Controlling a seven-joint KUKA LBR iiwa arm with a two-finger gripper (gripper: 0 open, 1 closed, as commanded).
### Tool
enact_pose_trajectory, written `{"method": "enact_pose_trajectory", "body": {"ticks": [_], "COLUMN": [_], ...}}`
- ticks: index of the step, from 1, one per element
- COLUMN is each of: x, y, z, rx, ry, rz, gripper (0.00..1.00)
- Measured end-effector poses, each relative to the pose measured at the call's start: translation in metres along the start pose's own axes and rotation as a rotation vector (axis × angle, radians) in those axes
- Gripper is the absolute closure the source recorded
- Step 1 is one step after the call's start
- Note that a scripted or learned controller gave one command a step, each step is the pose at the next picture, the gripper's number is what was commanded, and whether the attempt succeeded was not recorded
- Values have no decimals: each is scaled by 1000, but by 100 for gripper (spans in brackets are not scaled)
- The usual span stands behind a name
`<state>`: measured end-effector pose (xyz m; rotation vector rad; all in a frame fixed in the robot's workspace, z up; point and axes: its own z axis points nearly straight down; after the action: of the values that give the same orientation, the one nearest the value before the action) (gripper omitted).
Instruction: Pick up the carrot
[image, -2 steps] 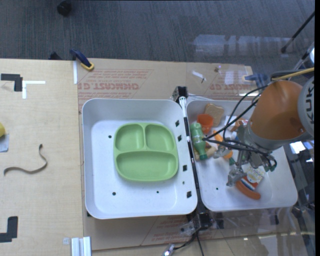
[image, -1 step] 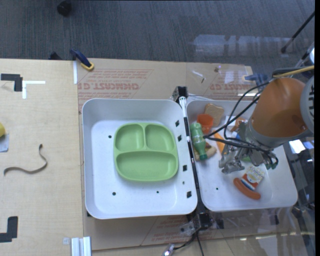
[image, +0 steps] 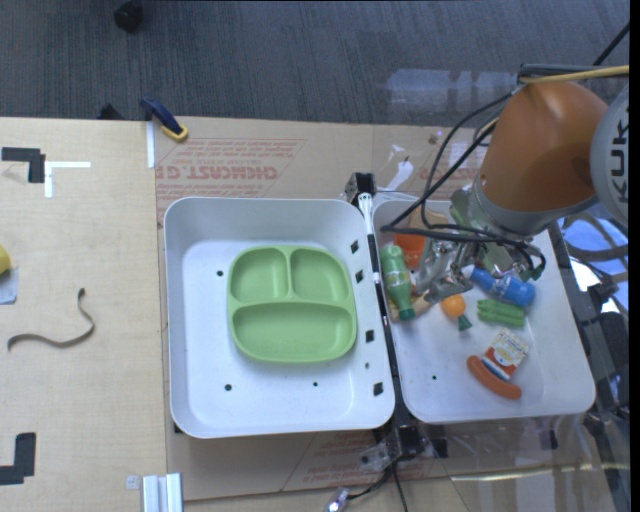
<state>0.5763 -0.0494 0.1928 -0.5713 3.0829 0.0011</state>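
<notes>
1. My gripper (image: 437, 272) hangs low in the right bin (image: 560, 385), among the toys, because the carrot (image: 456, 309) lies there: a small orange cone with a green tip, just below my tool.
2. Whether it is clenched or released I cannot tell; cables and metal blur together.
3. Around it lie smooth plastic pieces: a green bottle (image: 396, 279), a blue piece (image: 504, 286), a ridged green pod (image: 501, 313), a hot dog (image: 493, 377).
4. The left bin (image: 190, 320) holds a matte green divided plate (image: 293, 304).
</notes>
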Motion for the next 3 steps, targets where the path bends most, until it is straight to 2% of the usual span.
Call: {"method": "enact_pose_trajectory", "body": {"ticks": [1,2,3], "x": [0,23,19], "y": [0,-41,-42], "z": [0,94,83], "rx": [0,4,9], "ry": [1,-5,-17], "rz": [0,179,176], "gripper": [0,0,100]}}
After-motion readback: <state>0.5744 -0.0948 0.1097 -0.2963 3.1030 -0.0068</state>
